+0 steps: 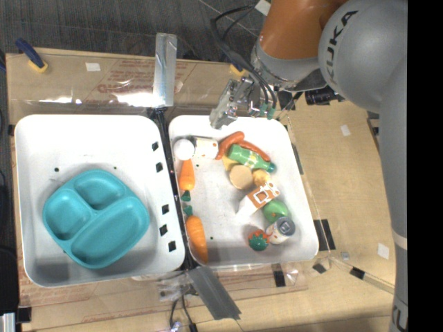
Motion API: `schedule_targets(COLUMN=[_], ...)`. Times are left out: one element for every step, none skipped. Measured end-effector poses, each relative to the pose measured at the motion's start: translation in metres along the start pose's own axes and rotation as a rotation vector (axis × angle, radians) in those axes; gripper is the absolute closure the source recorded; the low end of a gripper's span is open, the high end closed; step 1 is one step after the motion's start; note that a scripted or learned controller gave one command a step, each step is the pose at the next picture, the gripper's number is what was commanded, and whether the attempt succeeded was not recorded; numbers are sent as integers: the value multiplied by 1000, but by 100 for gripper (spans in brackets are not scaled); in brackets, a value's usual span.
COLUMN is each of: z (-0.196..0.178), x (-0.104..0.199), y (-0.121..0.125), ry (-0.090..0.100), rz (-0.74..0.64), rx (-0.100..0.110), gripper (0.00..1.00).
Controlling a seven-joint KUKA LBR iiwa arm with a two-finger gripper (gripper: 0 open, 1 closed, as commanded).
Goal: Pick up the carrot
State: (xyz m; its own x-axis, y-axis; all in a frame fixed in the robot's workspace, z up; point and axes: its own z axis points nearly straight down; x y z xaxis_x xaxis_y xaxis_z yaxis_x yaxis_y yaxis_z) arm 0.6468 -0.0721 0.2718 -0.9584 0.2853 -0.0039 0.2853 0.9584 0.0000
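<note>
1. Arm [360, 40]: grey with an orange band, entering from the 1–2 o'clock corner of the camera view. The wrist angles down toward the far rim of the right bin.
2. Gripper [220, 120]: metallic, hanging at the 12 o'clock edge of the right bin, just over its far left corner. Whether it is parted or closed cannot be told. Nothing is seen held in it.
3. Right bin [294, 185]: shallow, white, holding a cluster of toy foods.
4. Carrot [187, 174]: orange, lying against the bin's left wall at about 9 o'clock within the bin, lengthwise along the wall. It is apart from the gripper, toward 6 o'clock from it.
5. Second orange carrot-like piece [196, 238]: along the same wall at about 7 o'clock, near the front corner.
6. White round item [183, 148]: just 12 o'clock of the carrot, in the far left corner.
7. Red-orange pepper-like piece [232, 144]: near the bin's far centre, touching a green and yellow item [249, 158].
8. Small can [282, 228]: at about 5 o'clock in the bin, beside a small red and green piece [258, 240].
9. Left bin [41, 137]: white, bearing a teal divided plate [97, 216] with three compartments at its 7 o'clock portion.
</note>
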Motion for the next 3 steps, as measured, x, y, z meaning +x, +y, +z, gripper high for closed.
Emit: schedule_targets(z=[-56, 11, -13], x=[-16, -17, -2], y=[-81, -67, -26], ry=[-3, 7, -1], rz=[-60, 19, -27], rx=[2, 1, -1], gripper=[100, 100, 100])
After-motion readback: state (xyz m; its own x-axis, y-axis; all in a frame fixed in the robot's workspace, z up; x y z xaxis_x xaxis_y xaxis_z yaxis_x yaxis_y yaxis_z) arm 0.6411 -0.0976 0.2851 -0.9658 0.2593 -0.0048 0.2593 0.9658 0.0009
